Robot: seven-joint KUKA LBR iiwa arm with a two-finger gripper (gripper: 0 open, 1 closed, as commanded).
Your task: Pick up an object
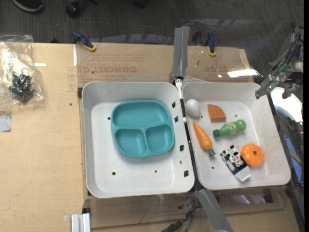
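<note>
The right bin (270,129) holds several small items. A white egg (192,107) lies at its far left, with an orange waffle piece (217,112) beside it. An orange carrot (203,136) lies slantwise below the egg. A green bottle (230,128) lies on its side in the middle. Near the front right sit an orange pumpkin (252,154) and a black-and-white carton (234,162), touching each other. My gripper (273,83) hangs at the bin's far right corner, above the rim and apart from every item.
The left bin (96,144) holds a teal divided plate (143,128). A plastic bag of small parts (17,74) lies on the bench at the far left. Cardboard with clamps (125,64) lies behind the bins. A grey divider bar (179,52) runs between the bins.
</note>
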